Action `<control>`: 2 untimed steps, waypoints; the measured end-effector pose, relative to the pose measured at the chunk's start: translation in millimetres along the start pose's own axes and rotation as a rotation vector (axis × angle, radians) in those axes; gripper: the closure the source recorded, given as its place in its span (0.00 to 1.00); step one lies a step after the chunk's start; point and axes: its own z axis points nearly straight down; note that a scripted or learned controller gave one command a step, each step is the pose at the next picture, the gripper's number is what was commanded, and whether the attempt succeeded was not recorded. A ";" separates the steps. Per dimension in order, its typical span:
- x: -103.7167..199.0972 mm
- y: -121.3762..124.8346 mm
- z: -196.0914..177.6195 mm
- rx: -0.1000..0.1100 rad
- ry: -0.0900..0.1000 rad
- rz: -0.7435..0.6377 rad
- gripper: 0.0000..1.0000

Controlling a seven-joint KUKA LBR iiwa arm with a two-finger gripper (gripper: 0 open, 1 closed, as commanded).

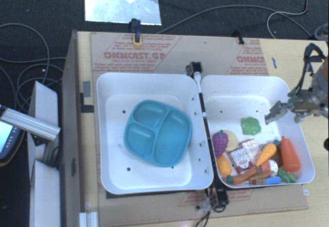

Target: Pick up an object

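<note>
My gripper reaches in from the right and hangs over the right bin, just right of a green leafy toy. Nothing shows in its grasp. Toy food is heaped in that bin's near corner: purple grapes, a red-and-white packet, an orange carrot, a second carrot, a larger red-orange vegetable and a brown sausage. The gripper is up and to the right of this heap.
A blue divided plate lies in the left bin. A black divider rail runs between the bins. The far half of the right bin's floor is bare. Cables and a grey box lie left of the bench.
</note>
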 end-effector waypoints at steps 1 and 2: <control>-9.7 52.0 97.8 0.004 0.001 0.001 0.00; 6.9 60.6 192.7 -0.001 0.000 0.000 0.00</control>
